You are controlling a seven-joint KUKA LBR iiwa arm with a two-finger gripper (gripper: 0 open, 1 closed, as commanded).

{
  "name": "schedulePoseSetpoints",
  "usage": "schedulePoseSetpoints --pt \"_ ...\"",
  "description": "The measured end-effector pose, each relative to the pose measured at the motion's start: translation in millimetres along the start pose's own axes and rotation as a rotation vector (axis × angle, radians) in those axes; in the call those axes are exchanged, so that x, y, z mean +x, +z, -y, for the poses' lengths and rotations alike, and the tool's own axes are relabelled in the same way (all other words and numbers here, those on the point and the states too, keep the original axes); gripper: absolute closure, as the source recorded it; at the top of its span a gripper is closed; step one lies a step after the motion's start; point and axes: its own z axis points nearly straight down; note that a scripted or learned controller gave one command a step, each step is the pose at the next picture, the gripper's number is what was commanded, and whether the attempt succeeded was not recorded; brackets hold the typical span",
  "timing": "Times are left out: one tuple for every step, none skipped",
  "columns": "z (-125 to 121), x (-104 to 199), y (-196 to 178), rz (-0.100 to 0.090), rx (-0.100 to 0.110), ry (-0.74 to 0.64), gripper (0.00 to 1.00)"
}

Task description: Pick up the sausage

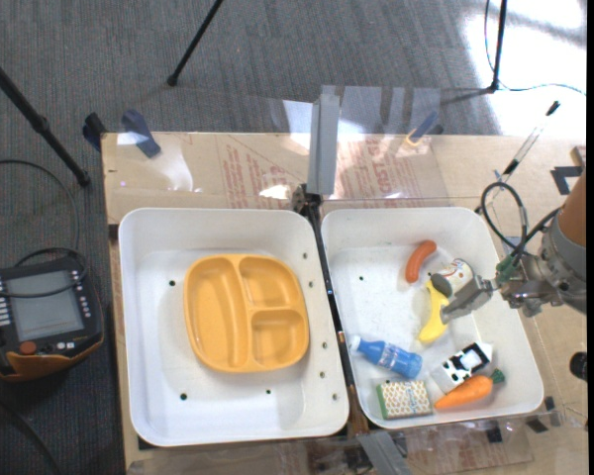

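Bench carries two shallow white bins side by side. The claw [467,301] sits over the right bin [376,228], near its right wall, with the arm [564,265] entering from the right edge of the view. Grey finger parts point leftward over the bin's middle; whether they are wide or narrow cannot be read at this angle, and nothing is seen between them.

Sausage [421,260]: orange-red, lying on the bin floor, up and to the left of the claw, apart from it. It rests at a slant, free of the other items, with bare white floor around it.

Just left of the claw tip: a banana [433,320], yellow, running downward from a dark stem end. A small can-like object [457,271] with a pale label sits just above the claw, close to the banana's top.

Below the claw: a black-and-white carton [465,362], and beneath that a carrot [465,393] with a green end at its right. Below and left: a blue bottle [388,356] lying on its side, and a small patterned box [404,399] near the front wall.

Far left of the claw, in the left bin [148,236]: a yellow divided plate [246,312], three compartments.
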Motion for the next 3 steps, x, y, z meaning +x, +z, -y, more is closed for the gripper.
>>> schedulePoseSetpoints --pt "-99.3 -32.7 -21.5 0.002 -0.002 0.194 0.00" --pt "-125.0 -39.4 95.3 0.000 -0.002 0.053 0.00" --pt "-168.4 -42.8 178.1 -0.014 -0.001 0.091 0.00"
